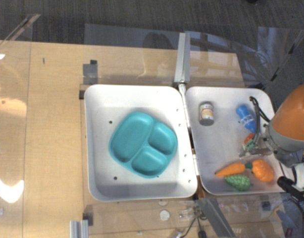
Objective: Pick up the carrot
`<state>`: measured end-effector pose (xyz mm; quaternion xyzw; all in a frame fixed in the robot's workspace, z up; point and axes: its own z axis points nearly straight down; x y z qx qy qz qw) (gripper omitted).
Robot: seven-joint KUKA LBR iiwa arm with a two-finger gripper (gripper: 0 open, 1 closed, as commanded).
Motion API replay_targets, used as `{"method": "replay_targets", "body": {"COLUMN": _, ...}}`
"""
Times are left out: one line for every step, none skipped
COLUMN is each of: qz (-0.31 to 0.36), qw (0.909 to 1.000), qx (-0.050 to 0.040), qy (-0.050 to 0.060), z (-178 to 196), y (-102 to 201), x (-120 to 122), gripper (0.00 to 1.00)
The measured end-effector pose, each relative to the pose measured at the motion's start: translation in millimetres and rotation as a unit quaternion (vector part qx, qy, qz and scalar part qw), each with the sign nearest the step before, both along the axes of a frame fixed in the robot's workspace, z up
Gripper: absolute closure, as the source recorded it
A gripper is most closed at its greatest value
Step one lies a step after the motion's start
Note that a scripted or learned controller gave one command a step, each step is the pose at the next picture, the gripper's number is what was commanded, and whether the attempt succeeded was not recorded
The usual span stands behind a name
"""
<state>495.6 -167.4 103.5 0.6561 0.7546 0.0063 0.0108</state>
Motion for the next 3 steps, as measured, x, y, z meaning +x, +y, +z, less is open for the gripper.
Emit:
{"method": "replay_targets", "body": {"qz": 0.000, "qw": 1.0000, "qx": 0.0000, "qy": 0.000, "z": -0.1, "y": 0.0, "x": -0.1, "gripper": 0.00}}
{"method": "replay_targets", "body": {"qz": -0.043, "qw": 0.9991, "qx": 0.0030, "qy": 0.005, "z": -13.2, "y": -36.9, "x": -3.3, "gripper": 0.00}}
{"method": "replay_targets", "body": {"qz": -0.068, "qw": 0.9977, "qx": 0.0037, "qy": 0.005, "z": -13.1, "y": -36.3, "x": -3.0, "gripper": 0.00}}
